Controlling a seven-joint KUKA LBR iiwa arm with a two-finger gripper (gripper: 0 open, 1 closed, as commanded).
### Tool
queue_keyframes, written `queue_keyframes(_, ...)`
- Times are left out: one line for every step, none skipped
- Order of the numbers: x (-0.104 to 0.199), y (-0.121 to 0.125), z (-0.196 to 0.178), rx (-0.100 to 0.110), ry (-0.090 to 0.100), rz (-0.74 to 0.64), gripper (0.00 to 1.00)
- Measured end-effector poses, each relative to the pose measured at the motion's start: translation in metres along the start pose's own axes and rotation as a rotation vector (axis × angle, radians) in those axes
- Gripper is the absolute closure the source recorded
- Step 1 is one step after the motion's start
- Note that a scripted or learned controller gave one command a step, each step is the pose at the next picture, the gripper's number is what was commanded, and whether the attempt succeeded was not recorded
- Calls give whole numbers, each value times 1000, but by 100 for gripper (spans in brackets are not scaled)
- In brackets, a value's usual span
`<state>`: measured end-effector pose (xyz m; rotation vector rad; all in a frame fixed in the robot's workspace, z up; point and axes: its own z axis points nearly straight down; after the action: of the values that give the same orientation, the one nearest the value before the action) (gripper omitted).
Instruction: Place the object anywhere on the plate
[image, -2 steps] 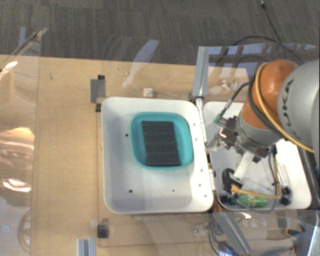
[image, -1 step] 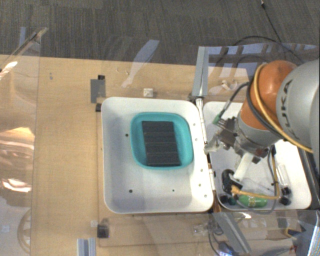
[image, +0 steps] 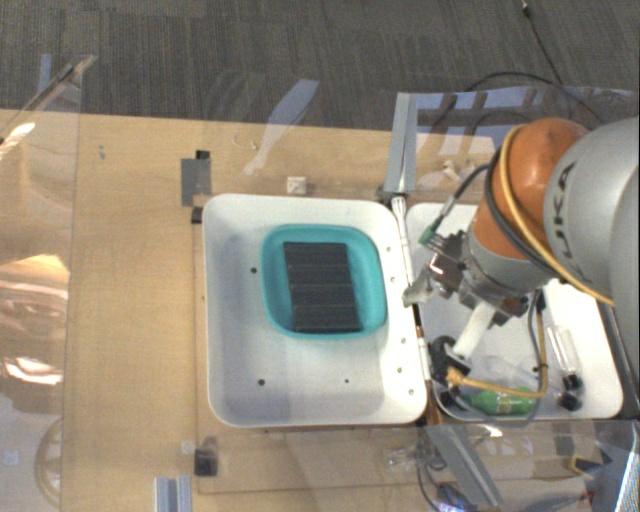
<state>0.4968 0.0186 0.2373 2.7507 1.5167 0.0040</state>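
– Teal plates: how many do you count?
– One. A single teal plate (image: 374, 290) sits in the left white bin (image: 240, 380). That is across the bin wall from the gripper (image: 432, 285), on the side away from the arm (image: 525, 170).
– And the object?
– One dark ridged slab (image: 320, 287), lying flat in the middle of the plate, inside its rim. It is well apart from the gripper, with the plate's rim and the bins' walls between them.
– How many bins?
– Two, side by side, meeting along their inner edges. The gripper hangs over the right white bin (image: 592, 345), just beside that shared edge.
– Is it open or closed?
– I cannot tell. The grey wrist and its orange band cover it from above.
– What lies around it?
– Toward the view's bottom from the gripper, one green tube-like thing (image: 505, 402) lies on its side in the right bin. Farther toward the arm's side is one clear stick-like thing (image: 560, 350), with one small black piece (image: 570, 400) by its lower end.
– And outside the bins?
– One small pale cube (image: 296, 185) sits on the wooden bench (image: 120, 300), beyond the left bin's far edge. One black clamp (image: 200, 178) stands by that bin's far corner and a second by its near corner. One grey metal bar (image: 402, 140) stands up-view of the gripper, in line with the seam between the bins.
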Motion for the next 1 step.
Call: queue_keyframes(-11, 31, 0, -1, -1, -11, 0)
